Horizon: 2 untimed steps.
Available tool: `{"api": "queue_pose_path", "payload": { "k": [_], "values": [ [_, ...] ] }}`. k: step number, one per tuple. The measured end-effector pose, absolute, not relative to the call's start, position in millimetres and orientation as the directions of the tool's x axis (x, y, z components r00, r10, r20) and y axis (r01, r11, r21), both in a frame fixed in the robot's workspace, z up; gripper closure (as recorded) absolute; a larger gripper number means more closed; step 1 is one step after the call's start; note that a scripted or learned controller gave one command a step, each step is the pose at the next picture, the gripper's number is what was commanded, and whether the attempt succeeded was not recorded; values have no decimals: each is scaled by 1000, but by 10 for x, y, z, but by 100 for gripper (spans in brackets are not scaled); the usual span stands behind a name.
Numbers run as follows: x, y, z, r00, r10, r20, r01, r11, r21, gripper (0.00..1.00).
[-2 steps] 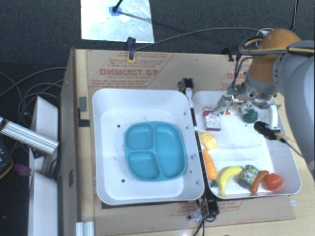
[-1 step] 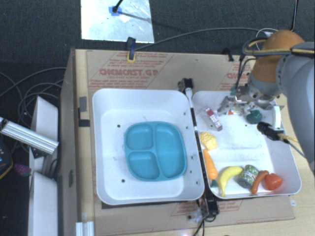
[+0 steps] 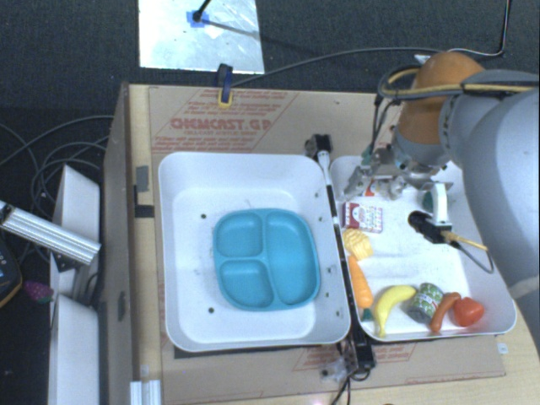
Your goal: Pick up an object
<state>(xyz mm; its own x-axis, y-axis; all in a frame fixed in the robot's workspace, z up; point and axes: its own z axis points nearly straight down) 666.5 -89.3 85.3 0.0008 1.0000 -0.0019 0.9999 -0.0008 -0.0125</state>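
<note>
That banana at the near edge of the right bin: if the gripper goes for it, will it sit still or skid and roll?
The banana is curved and smooth, so it may well pivot or slide if the fingers close off-centre. It looks like a light toy, so it is probably easy to lift. Its tip lies against the carrot, which may get nudged.

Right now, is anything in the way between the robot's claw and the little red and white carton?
Nothing visible blocks it. The gripper hangs over the far end of the right bin, and the red and white carton lies just in front of it, with only bare bin floor between. The corn sits beyond the carton.
</note>
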Motion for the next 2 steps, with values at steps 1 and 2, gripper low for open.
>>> {"api": "queue_pose_path", "payload": {
  "k": [1, 2],
  "values": [
    [6665, -1173, 847, 0, 1000, 3, 1000, 0, -13, 0],
    [6664, -1304, 844, 1, 1000, 3, 1000, -1, -13, 0]
  ]
}}
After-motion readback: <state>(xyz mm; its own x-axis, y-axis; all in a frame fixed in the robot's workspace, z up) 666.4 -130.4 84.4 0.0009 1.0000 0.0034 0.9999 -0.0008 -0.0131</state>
